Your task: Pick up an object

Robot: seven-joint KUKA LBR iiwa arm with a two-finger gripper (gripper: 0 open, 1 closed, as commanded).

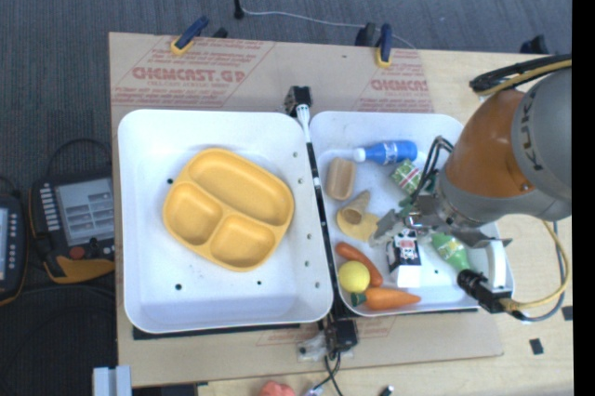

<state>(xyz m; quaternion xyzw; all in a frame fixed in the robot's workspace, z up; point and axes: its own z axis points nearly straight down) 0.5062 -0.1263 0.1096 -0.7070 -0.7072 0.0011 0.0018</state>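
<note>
gripper (402, 234) amid lemon (353, 277), carrots (390, 297), blue bottle (389, 151)

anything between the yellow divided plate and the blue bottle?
Yes: in the camera view, the two bins' adjoining walls lie between the yellow divided plate and the blue bottle.

Yellow tray (229, 207); blue bottle (389, 151); orange carrot (390, 297); yellow lemon (353, 277).

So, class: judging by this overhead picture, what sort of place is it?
Probably a robotics lab test bench: a grey-and-orange arm reaches over two white bins, a board is held by clamps, and cables run across carpet.
</note>
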